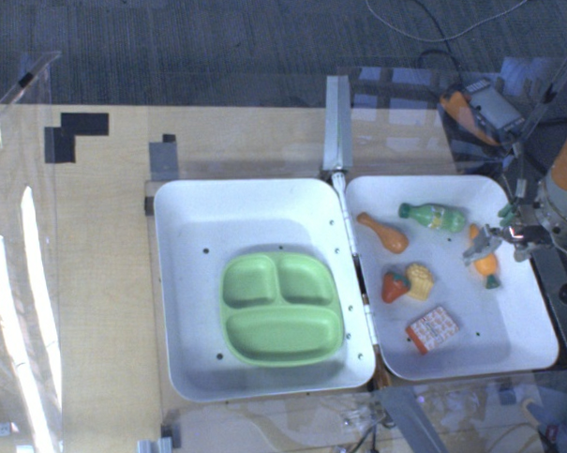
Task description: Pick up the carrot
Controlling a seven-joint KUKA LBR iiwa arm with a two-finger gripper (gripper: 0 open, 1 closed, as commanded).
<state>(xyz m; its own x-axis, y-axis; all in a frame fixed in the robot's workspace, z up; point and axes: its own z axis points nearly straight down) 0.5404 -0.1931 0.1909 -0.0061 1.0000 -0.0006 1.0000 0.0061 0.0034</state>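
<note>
On the bench stand two shallow white bins side by side. One, the left bin, contains a single green divided plate with three compartments, set toward its lower middle. The other, the right bin, contains six loose items: one green bottle lying on its side near the upper wall; one brown drumstick-shaped piece at the upper left; one red strawberry touching one yellow corn piece near the centre; one red-and-white box lying tilted lower down; and one carrot, orange with a green end, near the right wall. One gripper reaches in from the right edge and sits directly over the carrot's upper part, its metal fingers overlapping it. Whether those fingers are apart or closed on the carrot cannot be told from this angle. The carrot appears to lie on the bin floor, well apart from the box and just right of the corn.
</note>
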